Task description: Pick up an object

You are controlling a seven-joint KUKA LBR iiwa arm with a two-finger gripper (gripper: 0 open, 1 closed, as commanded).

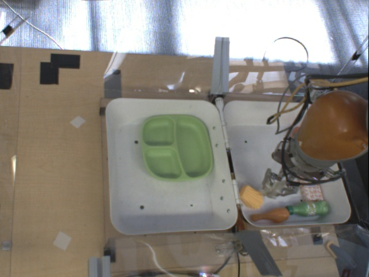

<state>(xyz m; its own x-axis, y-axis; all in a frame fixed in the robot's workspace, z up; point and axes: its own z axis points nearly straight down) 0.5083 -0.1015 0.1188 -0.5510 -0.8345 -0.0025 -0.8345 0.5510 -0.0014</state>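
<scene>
The claw (275,184) is positioned low over the right bin (253,126), near its front edge; its finger state cannot be told. A centred, vertical descent is advised. Along that edge are counted one yellow block (251,197), one orange-handled tool (271,215), one green bottle (309,209). One green tray (176,147) is seated mid left bin (124,172).

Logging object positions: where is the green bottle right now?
The green bottle lies in the right bin, along its near edge, beside the orange piece, below the gripper.
</scene>
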